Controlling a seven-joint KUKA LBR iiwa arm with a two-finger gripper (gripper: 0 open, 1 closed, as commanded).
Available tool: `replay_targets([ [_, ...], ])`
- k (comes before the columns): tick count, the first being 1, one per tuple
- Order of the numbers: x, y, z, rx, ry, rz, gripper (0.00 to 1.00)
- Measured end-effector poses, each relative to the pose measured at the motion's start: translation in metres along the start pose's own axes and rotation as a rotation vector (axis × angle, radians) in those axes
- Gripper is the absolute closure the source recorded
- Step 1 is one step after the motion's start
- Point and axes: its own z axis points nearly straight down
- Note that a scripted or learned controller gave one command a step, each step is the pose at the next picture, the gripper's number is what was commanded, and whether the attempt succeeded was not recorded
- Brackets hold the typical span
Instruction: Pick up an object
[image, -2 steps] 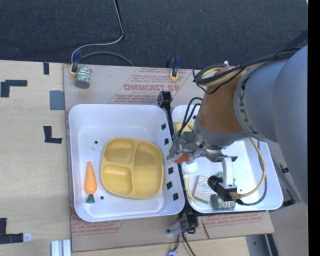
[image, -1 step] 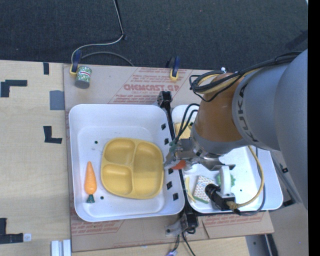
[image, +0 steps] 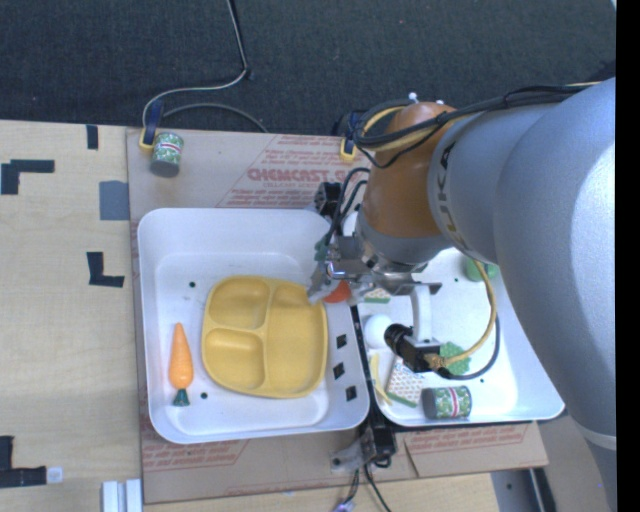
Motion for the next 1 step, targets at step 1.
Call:
replay_targets([
  [1, 0.0374, 0.0271, 0.0050, 0.001, 0.000, -0.001, 1.00],
])
